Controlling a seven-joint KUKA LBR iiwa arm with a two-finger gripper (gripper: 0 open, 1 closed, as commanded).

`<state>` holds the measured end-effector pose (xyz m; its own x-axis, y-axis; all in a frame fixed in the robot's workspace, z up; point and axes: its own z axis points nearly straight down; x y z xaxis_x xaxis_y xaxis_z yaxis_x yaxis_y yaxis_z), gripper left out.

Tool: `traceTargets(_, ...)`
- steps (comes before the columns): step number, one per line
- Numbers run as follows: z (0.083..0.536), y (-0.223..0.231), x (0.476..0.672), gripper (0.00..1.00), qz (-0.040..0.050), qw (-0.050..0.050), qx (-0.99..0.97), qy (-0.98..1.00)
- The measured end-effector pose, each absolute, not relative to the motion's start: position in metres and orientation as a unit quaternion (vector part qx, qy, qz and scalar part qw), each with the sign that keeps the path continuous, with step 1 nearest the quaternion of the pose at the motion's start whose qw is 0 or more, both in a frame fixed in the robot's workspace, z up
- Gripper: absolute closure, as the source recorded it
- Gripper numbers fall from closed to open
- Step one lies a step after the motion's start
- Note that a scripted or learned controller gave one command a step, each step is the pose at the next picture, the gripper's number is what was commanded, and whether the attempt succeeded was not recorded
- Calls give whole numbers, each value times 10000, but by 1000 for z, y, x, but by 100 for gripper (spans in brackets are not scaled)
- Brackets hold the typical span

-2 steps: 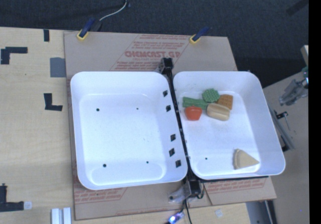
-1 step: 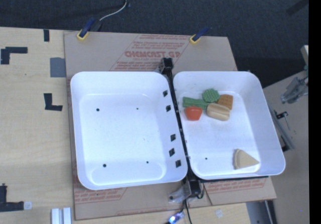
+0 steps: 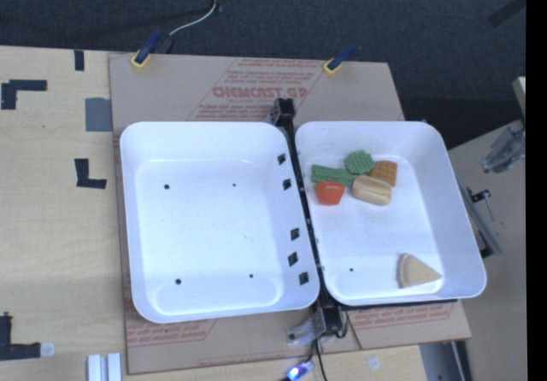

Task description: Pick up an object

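Note:
The right bin (image 3: 444,200) holds several small food-shaped objects. A red tomato-like piece (image 3: 330,192) lies near the bin's left wall, with a green flat piece (image 3: 332,172) just above it. A round green bumpy piece (image 3: 359,161) sits beside an orange waffle-like piece (image 3: 385,172). A tan bread roll (image 3: 371,190) lies below those two. A tan wedge (image 3: 416,271) rests alone near the bin's front right corner.
The left bin (image 3: 137,200) sits beside the right one, joined by black clips (image 3: 297,234) along the shared wall. Both rest on a brown board (image 3: 256,89) held by blue-and-yellow clamps (image 3: 145,50). A white cable (image 3: 205,3) runs at the back.

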<state>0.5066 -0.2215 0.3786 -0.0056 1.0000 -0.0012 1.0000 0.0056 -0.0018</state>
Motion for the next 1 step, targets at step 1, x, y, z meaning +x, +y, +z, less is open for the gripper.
traceTargets(1, 388, -221, 507, 100, 11, 2, -7045, -7097)
